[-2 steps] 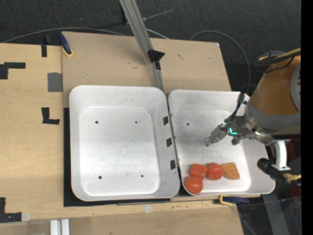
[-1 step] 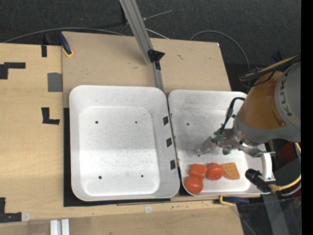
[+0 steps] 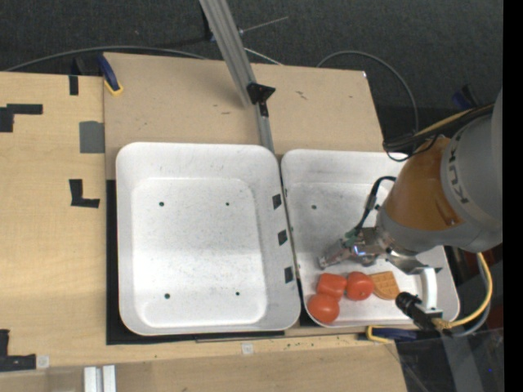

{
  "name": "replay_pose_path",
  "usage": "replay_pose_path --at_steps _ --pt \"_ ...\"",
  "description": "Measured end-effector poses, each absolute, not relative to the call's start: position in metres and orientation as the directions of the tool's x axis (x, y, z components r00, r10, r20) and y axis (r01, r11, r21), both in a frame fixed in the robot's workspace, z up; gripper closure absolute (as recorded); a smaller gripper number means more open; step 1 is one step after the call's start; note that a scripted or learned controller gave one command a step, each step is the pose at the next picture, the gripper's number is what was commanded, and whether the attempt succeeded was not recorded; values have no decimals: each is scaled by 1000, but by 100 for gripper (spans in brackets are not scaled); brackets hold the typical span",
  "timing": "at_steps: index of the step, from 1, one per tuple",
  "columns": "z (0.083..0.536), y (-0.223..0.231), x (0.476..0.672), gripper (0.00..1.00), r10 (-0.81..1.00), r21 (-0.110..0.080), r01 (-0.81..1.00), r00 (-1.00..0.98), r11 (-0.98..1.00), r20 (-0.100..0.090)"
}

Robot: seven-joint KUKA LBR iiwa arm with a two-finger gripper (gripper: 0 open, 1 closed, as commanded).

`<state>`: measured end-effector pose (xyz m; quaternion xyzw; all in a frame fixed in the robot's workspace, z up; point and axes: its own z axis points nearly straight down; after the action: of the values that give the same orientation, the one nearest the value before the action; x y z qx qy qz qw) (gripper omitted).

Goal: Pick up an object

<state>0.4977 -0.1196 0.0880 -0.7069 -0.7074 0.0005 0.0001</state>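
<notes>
In the right bin [image 3: 327,182], near its front edge, lie three red rounded objects [image 3: 331,284], [image 3: 358,286], [image 3: 324,307], and beside them on the right an orange-tan flat piece [image 3: 384,284]. My gripper [image 3: 339,256] hangs low over the bin just behind these objects, reaching left from the grey and orange arm [image 3: 425,194]. Its metal tip sits slightly above and behind the red pieces, apart from them as far as I can tell. Nothing shows between the fingers.
The left bin [image 3: 196,235] lies beside the right one, separated by a raised rim with black clips. A grey metal pole [image 3: 233,43] slants in from the back. Cables run along the right bin's front right corner.
</notes>
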Motion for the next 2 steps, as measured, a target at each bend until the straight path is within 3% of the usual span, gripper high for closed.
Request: replay_pose_path --at_steps 1,2 --pt "99 -119 498 100 1000 -2 1000 -2 2 1" --pt "160 -114 501 100 1000 4 1000 -2 2 -1"
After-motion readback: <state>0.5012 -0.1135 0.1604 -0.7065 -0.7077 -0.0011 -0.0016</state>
